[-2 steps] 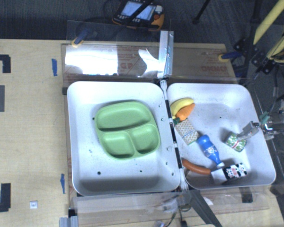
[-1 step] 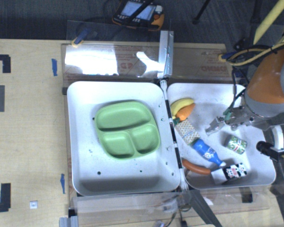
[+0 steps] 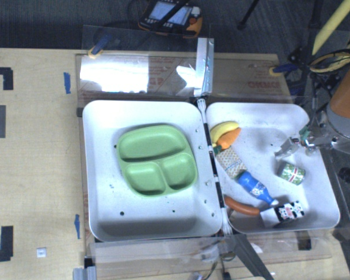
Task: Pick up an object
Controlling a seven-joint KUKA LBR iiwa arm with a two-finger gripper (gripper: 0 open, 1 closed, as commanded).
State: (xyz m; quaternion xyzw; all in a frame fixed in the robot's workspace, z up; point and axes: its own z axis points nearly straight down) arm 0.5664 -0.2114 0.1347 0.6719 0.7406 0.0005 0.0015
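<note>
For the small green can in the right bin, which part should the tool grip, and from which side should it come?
Probably grip the small green can across its round body, coming straight down from above. It lies on its side on bare bin floor, apart from the blue bottle, so both curved sides look free. The tool hangs just above it.

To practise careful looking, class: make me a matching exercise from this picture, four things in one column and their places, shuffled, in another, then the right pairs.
Things:
1. green tray
2. banana
3. can
4. blue bottle

Places:
A. right bin, near its right wall, just below the tool
B. left bin, in the middle
C. right bin, in the middle, lying at a slant
D. right bin, top left corner, against the divider

Pairs: 1-B, 2-D, 3-A, 4-C
</note>
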